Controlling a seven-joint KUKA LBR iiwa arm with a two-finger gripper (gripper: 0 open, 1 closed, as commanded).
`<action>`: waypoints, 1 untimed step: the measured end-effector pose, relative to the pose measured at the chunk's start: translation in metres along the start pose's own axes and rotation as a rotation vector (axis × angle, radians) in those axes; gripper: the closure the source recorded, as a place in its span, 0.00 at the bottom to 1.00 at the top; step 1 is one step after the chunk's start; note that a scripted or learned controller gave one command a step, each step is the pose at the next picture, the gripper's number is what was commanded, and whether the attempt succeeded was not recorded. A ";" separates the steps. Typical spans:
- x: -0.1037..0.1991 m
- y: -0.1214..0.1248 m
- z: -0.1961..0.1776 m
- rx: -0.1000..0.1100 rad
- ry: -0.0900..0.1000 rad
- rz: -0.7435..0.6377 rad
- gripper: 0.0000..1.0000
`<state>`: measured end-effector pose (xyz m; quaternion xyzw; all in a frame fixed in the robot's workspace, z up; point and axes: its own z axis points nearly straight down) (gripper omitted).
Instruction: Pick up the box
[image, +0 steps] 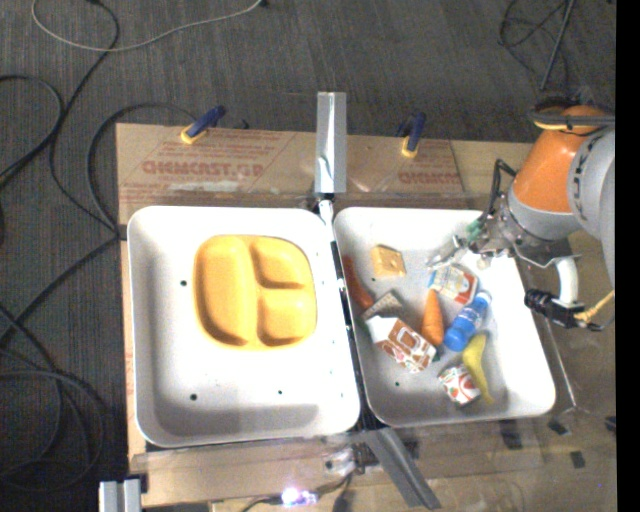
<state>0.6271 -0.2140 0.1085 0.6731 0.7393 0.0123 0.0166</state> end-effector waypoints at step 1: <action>-0.001 0.005 0.000 -0.001 0.002 0.003 0.00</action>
